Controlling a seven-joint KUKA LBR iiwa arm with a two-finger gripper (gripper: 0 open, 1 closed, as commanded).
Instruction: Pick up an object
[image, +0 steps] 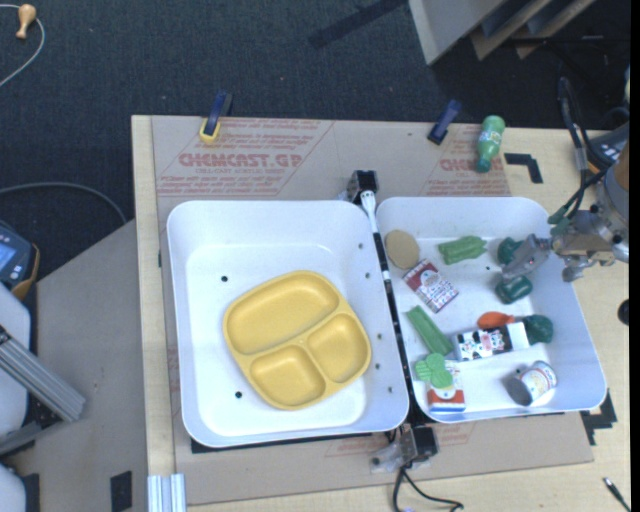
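Toys (470, 330) lie scattered in the right bin (580, 345); a yellow tray (297, 338) fills the left bin (195, 300). Gripper (528, 255), frame right, hovers over a green toy (514, 288); its grasp state cannot be told.

Smooth, slightly glossy white plastic for the left bin (190, 300) and the right bin (580, 340). Inside the left bin, a yellow divided tray (295, 340) of matt, smooth plastic. Beneath both bins, a flat brown board (260, 160) with a dull, paper-like face and red print. Beyond the right bin, on that board, a shiny green plastic bottle (489, 142). Within the right bin: a glossy printed carton (432, 288), a small can (537, 383) with a bright metallic rim, a dull tan disc (402, 248). At the right bin's far edge, matt grey metal on the gripper (535, 252).
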